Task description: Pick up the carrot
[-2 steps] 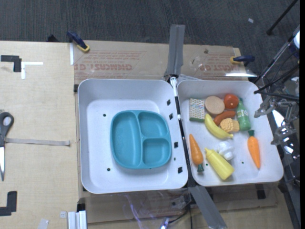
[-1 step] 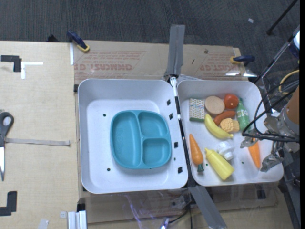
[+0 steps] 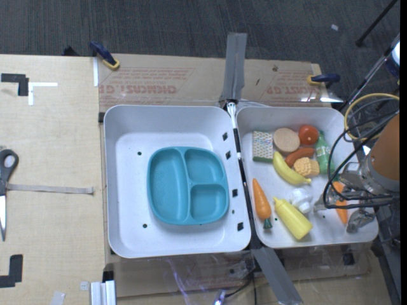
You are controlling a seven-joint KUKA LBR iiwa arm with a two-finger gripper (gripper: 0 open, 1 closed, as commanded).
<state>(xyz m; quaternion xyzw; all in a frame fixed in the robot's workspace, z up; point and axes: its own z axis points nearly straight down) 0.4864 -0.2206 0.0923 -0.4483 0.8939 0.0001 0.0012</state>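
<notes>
The carrot (image 3: 260, 197) is orange with a small green stem end. It lies along the left wall of the right bin (image 3: 331, 237), pointing up and down the view. My gripper (image 3: 355, 218) hangs low over the bin's front right corner, well to the right of the carrot and apart from it. Cables and the wrist body hide its tip. A small orange piece (image 3: 342, 210) shows just beside it; I cannot tell what that is.
The right bin also holds a yellow bottle (image 3: 294, 218), a white piece (image 3: 301, 199), a banana (image 3: 288, 169), corn (image 3: 306, 166), a tomato (image 3: 308, 134), a brown disc (image 3: 286, 140), a sponge block (image 3: 262, 146) and a green bottle (image 3: 322, 154). A teal divided plate (image 3: 189, 185) sits in the left bin (image 3: 121, 170).
</notes>
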